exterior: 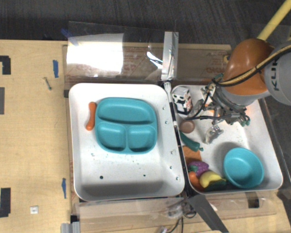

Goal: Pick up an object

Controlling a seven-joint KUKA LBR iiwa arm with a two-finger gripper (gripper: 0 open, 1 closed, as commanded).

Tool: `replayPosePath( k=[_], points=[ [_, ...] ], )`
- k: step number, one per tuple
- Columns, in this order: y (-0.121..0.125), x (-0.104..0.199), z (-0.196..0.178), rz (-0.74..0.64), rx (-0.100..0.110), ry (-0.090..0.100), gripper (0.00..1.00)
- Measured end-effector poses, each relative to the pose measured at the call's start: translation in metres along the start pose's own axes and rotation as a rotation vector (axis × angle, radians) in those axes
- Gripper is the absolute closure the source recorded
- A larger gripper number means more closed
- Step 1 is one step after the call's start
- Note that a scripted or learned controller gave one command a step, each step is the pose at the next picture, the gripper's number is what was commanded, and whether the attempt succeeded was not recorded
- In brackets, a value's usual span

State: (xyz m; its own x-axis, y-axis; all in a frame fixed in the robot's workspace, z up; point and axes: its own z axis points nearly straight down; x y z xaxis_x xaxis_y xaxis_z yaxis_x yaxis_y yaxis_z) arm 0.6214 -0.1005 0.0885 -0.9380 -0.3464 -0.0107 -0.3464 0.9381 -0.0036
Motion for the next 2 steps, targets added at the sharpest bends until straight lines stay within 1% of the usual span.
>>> replayPosePath(
  k=[1,2],
  points=[
    [-0.004,0.038,-0.029,-0.110,-0.002,0.004,0.00],
    [-0.027,0.040,-0.001,-0.068,-0.002,0.004,0.00]
  ],
)
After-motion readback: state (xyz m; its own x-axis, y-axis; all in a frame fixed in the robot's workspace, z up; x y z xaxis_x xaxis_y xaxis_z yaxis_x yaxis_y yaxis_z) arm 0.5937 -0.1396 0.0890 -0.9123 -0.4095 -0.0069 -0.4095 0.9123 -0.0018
